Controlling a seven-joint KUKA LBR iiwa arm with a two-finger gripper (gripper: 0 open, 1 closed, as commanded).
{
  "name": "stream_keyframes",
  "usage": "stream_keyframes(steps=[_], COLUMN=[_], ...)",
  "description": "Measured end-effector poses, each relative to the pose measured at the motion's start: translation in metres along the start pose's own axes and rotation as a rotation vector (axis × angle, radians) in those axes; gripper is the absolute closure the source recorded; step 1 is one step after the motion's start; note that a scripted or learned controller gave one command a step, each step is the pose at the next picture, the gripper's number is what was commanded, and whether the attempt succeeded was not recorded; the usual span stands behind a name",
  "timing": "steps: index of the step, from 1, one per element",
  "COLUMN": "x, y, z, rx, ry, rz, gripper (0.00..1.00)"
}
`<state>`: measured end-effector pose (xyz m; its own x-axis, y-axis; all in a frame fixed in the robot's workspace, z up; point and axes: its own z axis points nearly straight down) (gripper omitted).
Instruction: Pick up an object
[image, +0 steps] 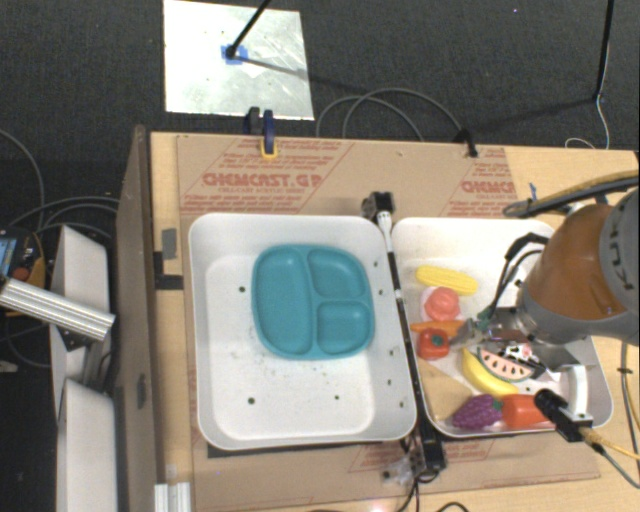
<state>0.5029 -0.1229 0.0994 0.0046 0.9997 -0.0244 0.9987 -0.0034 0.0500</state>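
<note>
Grapes (477, 410) below arm (580, 275) (bent over right bin (440, 232)).

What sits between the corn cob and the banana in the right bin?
In the camera view, a peach-coloured fruit lies just below the corn cob, then an orange carrot and a red pepper, before the banana.

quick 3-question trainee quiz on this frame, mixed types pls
1. True or false: the teal plastic divided plate lies in the left white bin.
2. Which toy lies nearest the right white bin's front edge? A) yellow corn cob B) purple grape bunch C) red tomato
3. Fill in: the grey arm's gripper hovers over the ___ bin.

Key: 1 true; 2 B; 3 right.
</note>
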Motion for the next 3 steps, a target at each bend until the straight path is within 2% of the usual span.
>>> stream_keyframes(steps=[3], x=[0.0009], y=[-0.0024], z=[0.0002], rx=[-0.005], ry=[-0.004], rz=[0.0], gripper=[0.0])
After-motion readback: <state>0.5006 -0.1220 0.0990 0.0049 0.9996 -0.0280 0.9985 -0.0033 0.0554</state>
